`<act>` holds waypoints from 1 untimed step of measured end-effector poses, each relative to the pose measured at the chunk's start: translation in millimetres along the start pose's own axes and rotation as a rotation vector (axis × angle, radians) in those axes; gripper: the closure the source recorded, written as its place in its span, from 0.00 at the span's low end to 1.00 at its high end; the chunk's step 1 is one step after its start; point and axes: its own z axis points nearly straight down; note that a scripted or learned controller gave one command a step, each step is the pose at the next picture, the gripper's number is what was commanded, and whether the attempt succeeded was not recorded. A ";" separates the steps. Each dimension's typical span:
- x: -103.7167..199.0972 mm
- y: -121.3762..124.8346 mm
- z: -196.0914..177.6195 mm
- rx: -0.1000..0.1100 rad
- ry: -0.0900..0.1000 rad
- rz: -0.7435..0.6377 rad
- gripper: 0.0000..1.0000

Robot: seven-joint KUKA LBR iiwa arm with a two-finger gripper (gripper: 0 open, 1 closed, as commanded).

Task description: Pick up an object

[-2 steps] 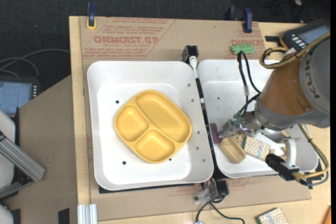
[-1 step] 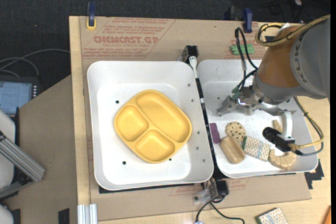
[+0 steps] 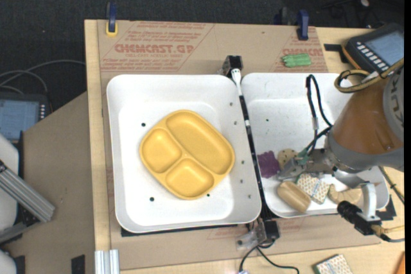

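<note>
Tool point(image 3: 302, 165) sits low in the right shallow white bin point(image 3: 282, 99), at the end of the grey arm with the orange band point(image 3: 363, 122), which reaches in from the right and covers much of that bin's right half. Metal parts of the tool show just left of the wrist, but whether it is open or closed, or has anything in its grip, cannot be told from this angle. A black cable point(image 3: 314, 106) loops from the wrist up across the bin floor.

Just beneath and beside the tool, near the bin's front edge, lies a small cluster of objects: a tan cylindrical piece like a bread roll point(image 3: 293, 196), a cream block with a checked pattern point(image 3: 313, 188) just right of it, a dark purple lump point(image 3: 268, 163) to the left near the bin's inner wall, and a small tan piece with dark spots point(image 3: 286, 156) just behind. They lie close together, some touching; exact contacts are unclear.

Left shallow white bin point(image 3: 122, 138) adjoins the right one. In its middle rests a yellow plastic three-compartment tray point(image 3: 187, 153), turned at an angle.

Both bins stand on a brown cardboard sheet with red printed lettering point(image 3: 154, 42) on the light wooden tabletop point(image 3: 77, 138). A small green object point(image 3: 297, 60) lies on the cardboard behind the right bin. Blue clamps point(image 3: 112, 15) hold the sheet's far edge.
</note>
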 end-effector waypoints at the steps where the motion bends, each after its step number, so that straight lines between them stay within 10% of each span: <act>1: 19.3 59.3 -0.6 -0.008 -0.004 -0.004 0.00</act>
